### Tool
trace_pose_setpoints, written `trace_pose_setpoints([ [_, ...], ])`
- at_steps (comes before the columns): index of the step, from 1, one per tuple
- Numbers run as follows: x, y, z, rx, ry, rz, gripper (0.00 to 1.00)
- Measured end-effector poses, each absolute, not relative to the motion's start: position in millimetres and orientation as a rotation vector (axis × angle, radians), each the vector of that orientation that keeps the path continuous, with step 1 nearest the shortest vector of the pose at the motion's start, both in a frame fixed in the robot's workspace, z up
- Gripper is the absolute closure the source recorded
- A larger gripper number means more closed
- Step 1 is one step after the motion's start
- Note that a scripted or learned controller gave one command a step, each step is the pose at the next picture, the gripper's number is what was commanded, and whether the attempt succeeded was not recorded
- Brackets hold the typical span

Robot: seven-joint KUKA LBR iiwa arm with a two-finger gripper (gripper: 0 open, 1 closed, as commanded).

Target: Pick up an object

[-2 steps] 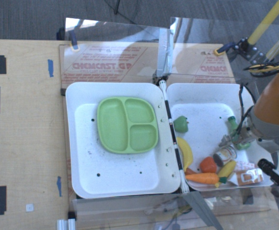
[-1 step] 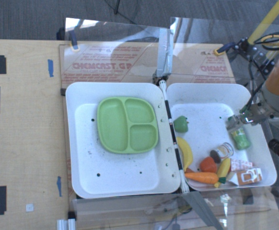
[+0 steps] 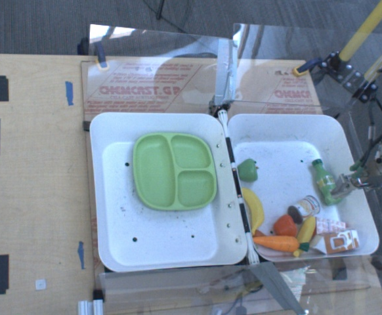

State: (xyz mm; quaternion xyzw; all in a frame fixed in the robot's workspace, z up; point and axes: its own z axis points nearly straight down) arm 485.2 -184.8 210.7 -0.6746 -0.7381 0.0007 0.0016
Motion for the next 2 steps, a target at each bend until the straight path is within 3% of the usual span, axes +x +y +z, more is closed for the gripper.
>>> trace_pose_setpoints([
  [1,485.2,-185,211,-2.117,-2.317,0.002,0.00],
  [2,503.4,-138,195,-2.144,-2.291,0.002,0.00],
])
